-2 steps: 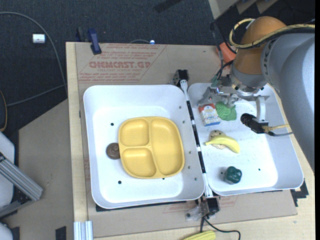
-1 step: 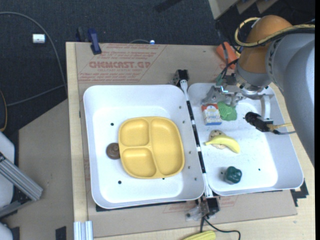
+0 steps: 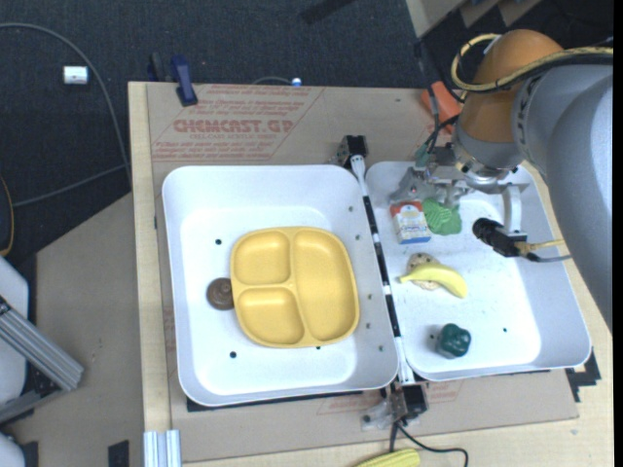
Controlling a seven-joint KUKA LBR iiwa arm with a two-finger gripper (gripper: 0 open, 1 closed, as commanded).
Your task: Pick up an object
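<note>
Bench (image 3: pixel 243 129): tan board top, red printed lettering along the far portion. Two shallow white bins sit directly on it, side by side, inner rims touching. Left bin (image 3: pixel 190 202) is the wider; right bin (image 3: pixel 545 334) lies nearer the arm side. Blue clip (image 3: pixel 182 81) rests at the bench's far left corner. Black clamps (image 3: pixel 352 149) sit at the bins' seam, far and near ends.

A robotics lab: a grey arm (image 3: pixel 569 115) reaches over two white bins (image 3: pixel 195 212) on a cardboard-topped table (image 3: pixel 234 120), with loose cables (image 3: pixel 58 47) on dark carpet (image 3: pixel 97 8) and aluminium framing (image 3: pixel 34 353) alongside.
</note>
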